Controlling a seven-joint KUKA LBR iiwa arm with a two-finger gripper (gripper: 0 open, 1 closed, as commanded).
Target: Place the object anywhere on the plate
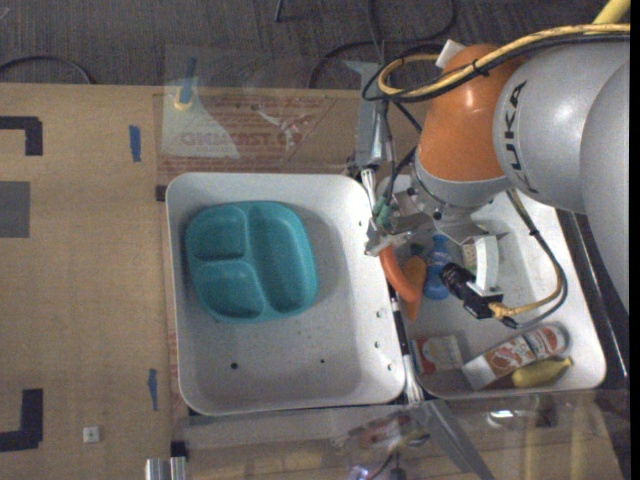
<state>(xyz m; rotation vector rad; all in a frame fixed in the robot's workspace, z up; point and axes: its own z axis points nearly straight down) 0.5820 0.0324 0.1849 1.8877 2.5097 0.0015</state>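
The teal divided plate [250,260] sits in the left bin [290,383], toward its upper left. Over in the right bin [590,353], the grey arm [560,98] hangs low, its end effector [405,253] right at the dividing wall. An orange carrot-like object [403,278] lies just below it, touching or nearly so; whether it is gripped, I cannot tell. A blue object [437,273] sits beside the carrot, a yellow banana [540,372] and a red-and-white packet [515,353] further right.

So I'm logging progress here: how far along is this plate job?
Nothing looks done yet: the teal plate in the left bin carries nothing. In hand: the gripper is down over the right bin, at an orange object; a grasp isn't visible. Lifting, carrying and placing all remain.
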